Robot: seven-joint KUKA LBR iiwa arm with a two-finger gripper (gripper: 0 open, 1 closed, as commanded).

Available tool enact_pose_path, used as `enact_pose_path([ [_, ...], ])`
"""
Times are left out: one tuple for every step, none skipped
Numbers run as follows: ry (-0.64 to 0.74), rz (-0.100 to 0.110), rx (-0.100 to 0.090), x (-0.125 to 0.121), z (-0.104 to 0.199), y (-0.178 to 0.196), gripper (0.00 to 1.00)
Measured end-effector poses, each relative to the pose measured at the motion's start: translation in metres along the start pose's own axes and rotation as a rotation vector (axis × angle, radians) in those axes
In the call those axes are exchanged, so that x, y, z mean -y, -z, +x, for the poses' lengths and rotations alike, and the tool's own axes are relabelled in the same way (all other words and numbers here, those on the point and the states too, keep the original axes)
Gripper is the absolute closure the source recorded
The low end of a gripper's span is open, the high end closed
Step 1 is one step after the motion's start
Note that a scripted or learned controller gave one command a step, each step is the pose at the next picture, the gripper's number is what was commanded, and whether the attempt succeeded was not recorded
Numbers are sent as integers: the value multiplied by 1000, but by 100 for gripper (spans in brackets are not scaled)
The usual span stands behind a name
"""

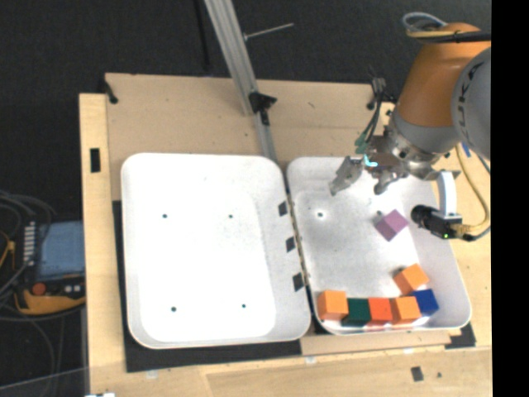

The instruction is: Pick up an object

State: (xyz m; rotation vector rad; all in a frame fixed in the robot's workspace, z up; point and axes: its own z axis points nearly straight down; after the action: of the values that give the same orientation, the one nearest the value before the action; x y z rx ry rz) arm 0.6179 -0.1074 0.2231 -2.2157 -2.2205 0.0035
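1. There are two white bins on the worktop (pixel 198 106): the left bin (pixel 207 246) in the middle of the frame and the right bin (pixel 331 222) at the lower right.
2. There are seven small blocks in total, all in the right bin.
3. Four blocks are orange: one at the left end of the bottom row (pixel 333 303), two more in this row (pixel 380 308) (pixel 406 308), and one just above the row (pixel 412 278).
4. There is one green block (pixel 358 310) in the row.
5. There is one blue block (pixel 426 301) at the right end.
6. There is one purple block (pixel 391 224), apart from the others, higher in the bin.
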Motion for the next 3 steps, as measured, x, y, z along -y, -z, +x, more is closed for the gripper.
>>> enact_pose_path([
  [-1,-5,0,-1,0,3,0],
  [-5,0,4,5,-11,-48,0],
  [-6,1,3,6,-12,-111,0],
])
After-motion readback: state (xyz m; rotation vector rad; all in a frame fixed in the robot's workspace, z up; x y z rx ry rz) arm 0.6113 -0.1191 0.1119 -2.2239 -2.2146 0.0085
